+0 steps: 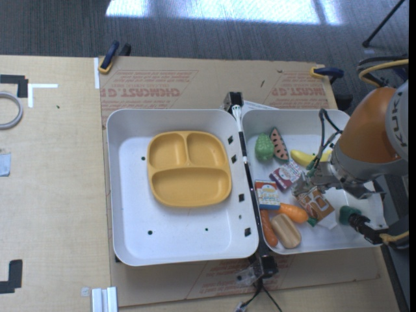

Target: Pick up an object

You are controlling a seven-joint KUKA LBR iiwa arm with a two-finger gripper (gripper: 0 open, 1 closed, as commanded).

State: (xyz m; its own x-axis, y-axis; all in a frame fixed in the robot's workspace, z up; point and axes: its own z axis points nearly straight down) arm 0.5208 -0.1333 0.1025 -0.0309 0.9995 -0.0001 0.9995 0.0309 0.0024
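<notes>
The likely target is the brown snack packet [316, 206], lying flat in the right bin [338, 239] directly under the arm's wrist. It appears to be a small toy carton or pouch: light, fairly stiff at the edges, with a glossy face that may slip. Judged from this, the best hold is across its two short edges, with the pincer closing over the narrow width rather than pressing on the flat face.

The pincer [309, 186] sits at the upper left corner of the packet, touching or just above it. Whether it is spread or closed cannot be told; cables and the wrist body hide the tips. Nothing is visibly held.

Relative to the packet:
- An orange carrot [294, 212] lies just beside it on the left.
- A tan bread roll [286, 231] lies below and left, touching the carrot.
- A red-and-white carton [268, 194] lies farther left.
- A yellow banana [303, 157], a watermelon slice [279, 144] and a green vegetable [264, 147] lie above.
- A green item [351, 214] lies to the right.

Crowding on the left side risks a double contact. The left bin [123, 174], well apart, holds a yellow divided plate [190, 168]. Both bins rest on the bench [52, 207].
</notes>
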